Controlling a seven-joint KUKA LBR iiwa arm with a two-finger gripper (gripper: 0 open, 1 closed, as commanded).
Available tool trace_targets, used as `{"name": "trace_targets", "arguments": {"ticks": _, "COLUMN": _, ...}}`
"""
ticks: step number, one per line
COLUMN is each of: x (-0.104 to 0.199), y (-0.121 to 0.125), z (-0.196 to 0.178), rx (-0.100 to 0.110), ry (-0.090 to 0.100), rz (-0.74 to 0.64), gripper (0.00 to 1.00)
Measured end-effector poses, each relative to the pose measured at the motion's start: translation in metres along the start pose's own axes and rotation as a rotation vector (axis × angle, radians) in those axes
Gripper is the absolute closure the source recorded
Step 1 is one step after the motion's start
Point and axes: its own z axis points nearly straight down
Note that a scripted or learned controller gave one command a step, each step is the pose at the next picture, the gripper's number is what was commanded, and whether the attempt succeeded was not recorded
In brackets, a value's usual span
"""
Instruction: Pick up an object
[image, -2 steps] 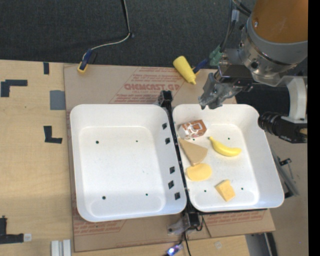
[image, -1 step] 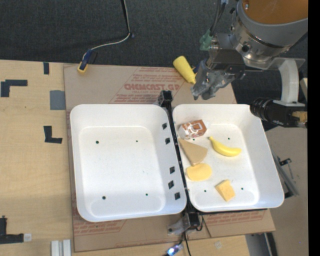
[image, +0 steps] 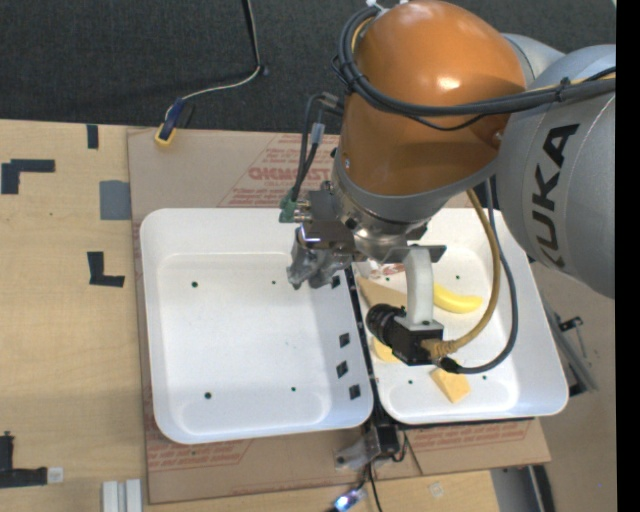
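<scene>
camera view: curved yellow banana in smooth right bin.

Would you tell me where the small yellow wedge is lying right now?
The yellow wedge lies in the right-hand bin of the camera view, near its bottom rim, below the yellow banana.

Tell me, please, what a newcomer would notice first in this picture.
The big orange band looms at upper centre, dwarfing all else. Below it the gripper hangs over the right edge of the left bin. In the right bin lie a curved yellow piece and a yellow wedge.
</scene>
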Motion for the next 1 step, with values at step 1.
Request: {"name": "trace_targets", "arguments": {"ticks": 1, "x": -0.0112, "y": 0.0024, "z": 0.0809, "rx": -0.007, "ry": 0.000, "rz": 0.007, "gripper": 1.00}}
